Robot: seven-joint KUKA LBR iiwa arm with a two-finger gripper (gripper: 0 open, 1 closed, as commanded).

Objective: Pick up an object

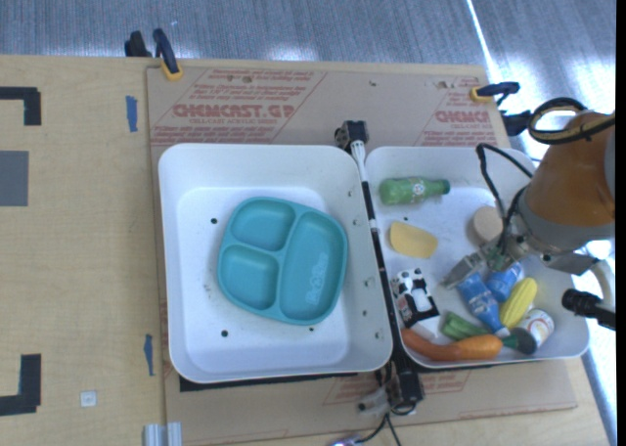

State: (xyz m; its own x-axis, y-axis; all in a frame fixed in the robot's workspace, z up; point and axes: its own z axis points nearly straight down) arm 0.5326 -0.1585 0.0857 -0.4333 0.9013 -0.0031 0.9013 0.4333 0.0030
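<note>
Grey metal gripper (468, 271) hung low in the right bin (455, 165), fingers spread and grasping nothing | blue packet (479, 295) lay just beside the fingertips, corn (519, 301) just beyond it | advice: centre over the packet, descend straight, close slowly so neighbours were not pushed.

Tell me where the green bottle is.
The green bottle lies on its side at the far end of the right bin, just above the yellow piece.

Bright, even light; glare streaks the floor (548, 33) upper right; focus perhaps slightly soft.
</note>
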